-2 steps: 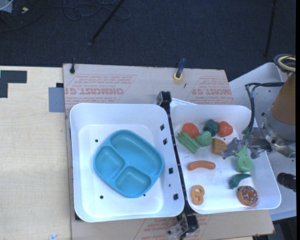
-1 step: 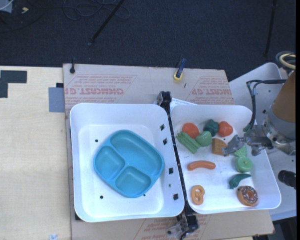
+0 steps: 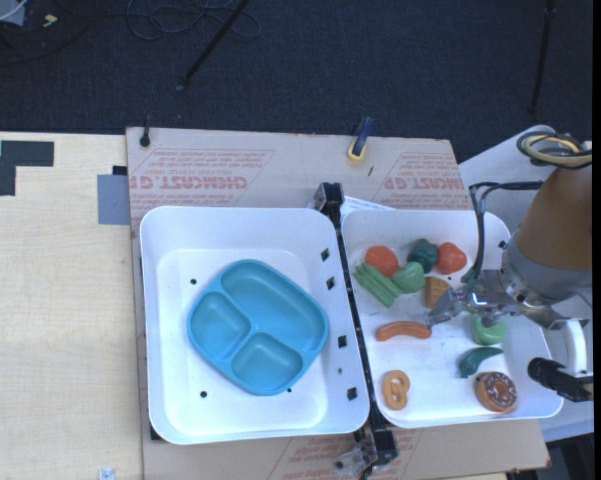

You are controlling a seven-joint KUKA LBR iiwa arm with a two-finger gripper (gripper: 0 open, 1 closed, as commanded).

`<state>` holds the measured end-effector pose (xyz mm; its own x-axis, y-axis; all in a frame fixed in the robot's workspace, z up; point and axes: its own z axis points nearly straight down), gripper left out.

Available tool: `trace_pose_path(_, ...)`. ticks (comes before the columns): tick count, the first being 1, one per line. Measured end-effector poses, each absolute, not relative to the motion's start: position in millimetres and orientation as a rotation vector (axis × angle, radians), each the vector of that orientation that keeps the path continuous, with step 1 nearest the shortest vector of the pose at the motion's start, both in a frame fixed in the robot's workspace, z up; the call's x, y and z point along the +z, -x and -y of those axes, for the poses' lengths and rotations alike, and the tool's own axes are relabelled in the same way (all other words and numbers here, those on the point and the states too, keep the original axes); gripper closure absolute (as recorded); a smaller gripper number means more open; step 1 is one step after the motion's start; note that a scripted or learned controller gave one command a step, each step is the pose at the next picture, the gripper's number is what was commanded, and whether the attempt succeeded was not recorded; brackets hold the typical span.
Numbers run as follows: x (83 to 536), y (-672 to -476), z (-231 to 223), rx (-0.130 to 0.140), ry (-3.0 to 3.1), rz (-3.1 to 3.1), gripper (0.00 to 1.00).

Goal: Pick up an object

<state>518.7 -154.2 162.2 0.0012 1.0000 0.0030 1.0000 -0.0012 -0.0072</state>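
Camera view, right bin [image 3: 435,413]: metal gripper [image 3: 452,308], fingers spread and empty, above a smooth orange sausage [image 3: 403,331]; a glossy compartmented blue plate [image 3: 257,325] lies left.

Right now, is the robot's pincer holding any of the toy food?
Cannot tell. The pincer sits low in the right bin beside the hot dog, with no toy seen between its tips.

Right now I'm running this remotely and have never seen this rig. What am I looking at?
One camera looks down at a slant on a bench with two white bins. The left bin holds a blue divided plate. The right bin holds toy foods: a tomato, a green pepper, a hot dog, a pretzel, a chocolate doughnut and others. The grey arm reaches in from the right, its gripper low over the toys. Whether it holds anything is unclear.
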Motion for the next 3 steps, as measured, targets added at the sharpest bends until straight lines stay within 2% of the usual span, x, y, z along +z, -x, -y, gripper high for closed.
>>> trace_pose_path(2, 86, -518.7, 150, 0.003, 2.217, 2.218, 0.0)
trace_pose_path(3, 98, -519.1, 152, 0.002, 2.223, 2.213, 1.0)
